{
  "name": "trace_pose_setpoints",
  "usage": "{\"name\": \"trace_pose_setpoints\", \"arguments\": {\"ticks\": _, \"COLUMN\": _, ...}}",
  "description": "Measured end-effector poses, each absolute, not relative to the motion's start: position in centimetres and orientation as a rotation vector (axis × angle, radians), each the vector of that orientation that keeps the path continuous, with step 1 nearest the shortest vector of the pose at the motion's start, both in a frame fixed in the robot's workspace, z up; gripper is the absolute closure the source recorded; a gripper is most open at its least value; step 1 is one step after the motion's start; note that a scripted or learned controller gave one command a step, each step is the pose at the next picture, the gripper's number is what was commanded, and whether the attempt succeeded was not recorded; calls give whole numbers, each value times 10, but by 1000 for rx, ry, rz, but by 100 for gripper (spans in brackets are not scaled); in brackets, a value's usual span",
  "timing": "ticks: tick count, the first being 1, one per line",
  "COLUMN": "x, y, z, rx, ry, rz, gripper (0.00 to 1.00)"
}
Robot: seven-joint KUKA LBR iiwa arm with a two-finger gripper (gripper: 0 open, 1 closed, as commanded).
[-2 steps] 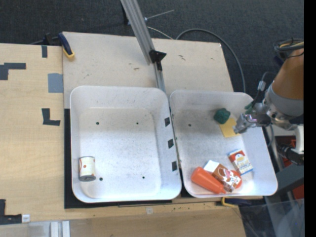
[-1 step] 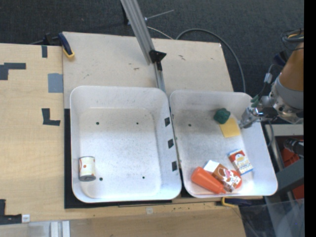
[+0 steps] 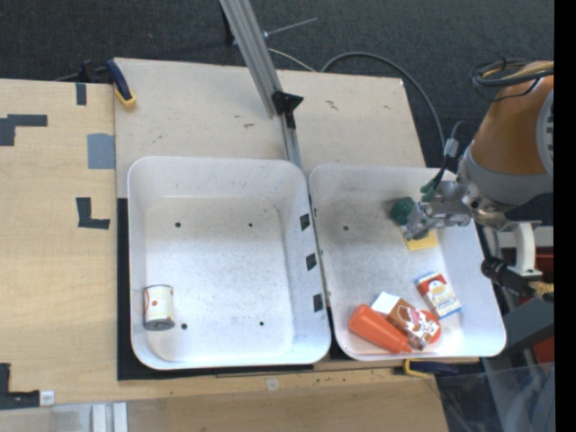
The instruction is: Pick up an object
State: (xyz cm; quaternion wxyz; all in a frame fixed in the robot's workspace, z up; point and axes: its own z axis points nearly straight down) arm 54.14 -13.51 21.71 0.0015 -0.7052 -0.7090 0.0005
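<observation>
The pincer [image 3: 421, 220] hangs low in the right bin [image 3: 360, 187], over a small yellow block [image 3: 423, 240] with a dark green lump [image 3: 401, 210] just beside it; whether it is spread or pressed together I cannot tell. The yellow block, nearest the pincer, looks light and stiff, probably easy to pinch across its short sides. Farther from the pincer, toward the bin's near edge, lie a blue-and-red carton [image 3: 438, 293], an orange bottle [image 3: 377, 328] and a brown packet [image 3: 416, 322]. Beyond, a small can [image 3: 158, 307] stands in the left bin [image 3: 216, 174] on the table [image 3: 45, 268].
</observation>
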Motion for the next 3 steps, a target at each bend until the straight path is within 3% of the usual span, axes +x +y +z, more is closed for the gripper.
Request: {"name": "trace_pose_setpoints", "arguments": {"ticks": 3, "x": 530, "y": 35, "z": 214, "rx": -2210, "ry": -2227, "rz": 2, "gripper": 100}}
